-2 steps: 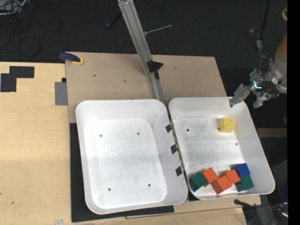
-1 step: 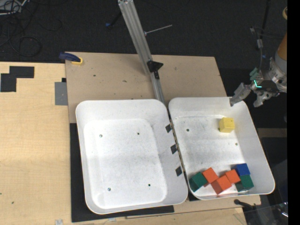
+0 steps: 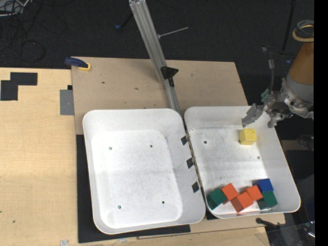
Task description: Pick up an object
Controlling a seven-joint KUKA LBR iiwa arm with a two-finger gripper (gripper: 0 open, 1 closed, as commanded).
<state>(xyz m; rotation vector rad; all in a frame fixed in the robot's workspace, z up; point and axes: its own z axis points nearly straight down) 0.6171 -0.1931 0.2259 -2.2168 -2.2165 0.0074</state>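
Observation:
A yellow cube (image 3: pixel 248 136) lies in the upper part of the right bin (image 3: pixel 220 137). My gripper (image 3: pixel 262 116) hangs just above and to the right of it, over the bin's far right rim. Its fingers (image 3: pixel 249 116) are spread apart with nothing between them. At the bin's near edge lies a cluster of blocks: a green block (image 3: pixel 217 197), two orange blocks (image 3: pixel 243 199), a blue block (image 3: pixel 264 185) and a dark green block (image 3: pixel 268 201).
The left bin (image 3: pixel 136 168) sits beside the right one, joined by black clips (image 3: pixel 189 162). A slanted aluminium bar (image 3: pixel 154 47) rises behind the bins. Wooden bench surface (image 3: pixel 36 152) lies to the left.

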